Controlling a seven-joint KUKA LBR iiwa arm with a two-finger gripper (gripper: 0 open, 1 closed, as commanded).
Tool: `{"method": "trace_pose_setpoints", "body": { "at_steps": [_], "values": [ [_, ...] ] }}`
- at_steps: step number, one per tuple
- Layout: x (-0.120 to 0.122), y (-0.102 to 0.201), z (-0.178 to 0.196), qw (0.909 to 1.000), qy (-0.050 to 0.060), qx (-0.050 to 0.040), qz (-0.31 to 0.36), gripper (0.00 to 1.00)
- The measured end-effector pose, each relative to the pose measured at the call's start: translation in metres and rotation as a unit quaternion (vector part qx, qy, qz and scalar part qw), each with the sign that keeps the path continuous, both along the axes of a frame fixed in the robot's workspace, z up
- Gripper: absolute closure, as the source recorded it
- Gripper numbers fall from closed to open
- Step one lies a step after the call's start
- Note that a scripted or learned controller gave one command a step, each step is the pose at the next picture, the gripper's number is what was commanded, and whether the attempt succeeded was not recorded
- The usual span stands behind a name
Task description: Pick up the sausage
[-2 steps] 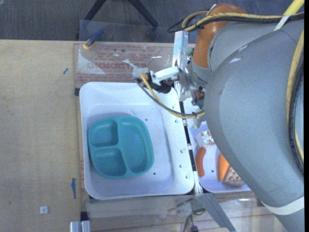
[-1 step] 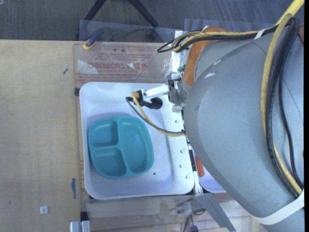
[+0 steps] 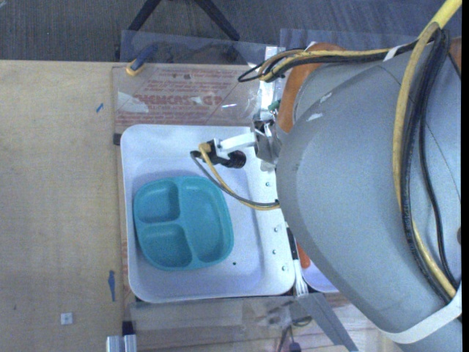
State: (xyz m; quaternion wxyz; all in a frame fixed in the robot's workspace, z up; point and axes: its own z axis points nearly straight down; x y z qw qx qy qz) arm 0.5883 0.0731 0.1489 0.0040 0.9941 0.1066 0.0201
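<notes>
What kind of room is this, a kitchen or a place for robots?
Probably a robot lab or workshop, not a kitchen. A big grey arm trailing yellow cables reaches over a white bin on a wooden bench. A teal divided plate lies in the bin.

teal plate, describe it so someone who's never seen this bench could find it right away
Start at the white bin on the wooden bench, left of the big grey arm. The teal plate lies flat in the lower half of that bin. It is the one coloured thing there, a rounded dish split into three compartments.
</notes>
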Motion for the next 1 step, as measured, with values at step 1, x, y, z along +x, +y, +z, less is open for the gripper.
{"method": "trace_pose_setpoints", "body": {
  "at_steps": [1],
  "values": [
    [0.0,0.0024,-0.0011,0.9999,-0.001,-0.0019,0.016,0.0]
  ]
}}
